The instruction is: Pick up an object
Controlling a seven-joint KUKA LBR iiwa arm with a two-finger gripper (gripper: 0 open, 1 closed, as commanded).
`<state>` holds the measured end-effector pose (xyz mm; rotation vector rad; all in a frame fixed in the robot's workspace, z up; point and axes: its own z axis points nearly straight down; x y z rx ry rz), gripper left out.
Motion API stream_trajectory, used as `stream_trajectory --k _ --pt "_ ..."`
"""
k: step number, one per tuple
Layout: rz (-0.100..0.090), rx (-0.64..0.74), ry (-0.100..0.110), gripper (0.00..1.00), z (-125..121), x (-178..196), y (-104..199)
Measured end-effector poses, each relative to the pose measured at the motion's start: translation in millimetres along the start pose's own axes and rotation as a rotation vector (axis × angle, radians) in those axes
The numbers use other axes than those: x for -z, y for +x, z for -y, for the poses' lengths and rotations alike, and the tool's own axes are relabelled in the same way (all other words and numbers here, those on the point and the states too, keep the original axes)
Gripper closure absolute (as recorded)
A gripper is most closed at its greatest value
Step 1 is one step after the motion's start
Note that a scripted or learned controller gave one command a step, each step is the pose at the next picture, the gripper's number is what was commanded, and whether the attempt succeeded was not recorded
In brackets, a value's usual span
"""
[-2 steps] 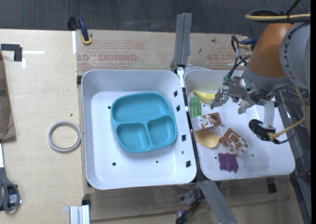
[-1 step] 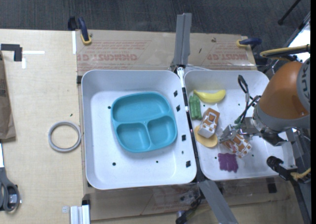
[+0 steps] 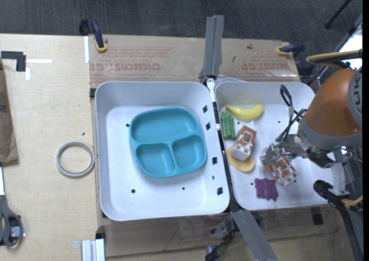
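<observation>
We find the hand low inside the right bin, reaching in from the right under the grey arm with its orange band. Directly beneath and touching its tips lies a brown-and-white patterned block, tilted. Whether the fingers are closed on that block or merely resting against it, we cannot tell; their spread is hidden by the wrist hardware.

Just left of the hand stands a small orange-and-white carton, resting on a flat yellow-orange disc. Beyond those, further left, a green piece lies along the bin wall. Up and left of the hand sits a yellow banana. Below the hand, near the block, is a purple piece.

Well to the left, the other bin carries a blue divided tray. On the counter beyond it lies a grey ring.
</observation>
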<state>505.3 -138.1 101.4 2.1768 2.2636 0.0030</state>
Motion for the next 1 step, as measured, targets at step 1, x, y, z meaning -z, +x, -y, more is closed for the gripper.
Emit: stream_trajectory --k 1 --pt "0.002 -0.072 0.004 1.00 -35.6 136.7 45.2"
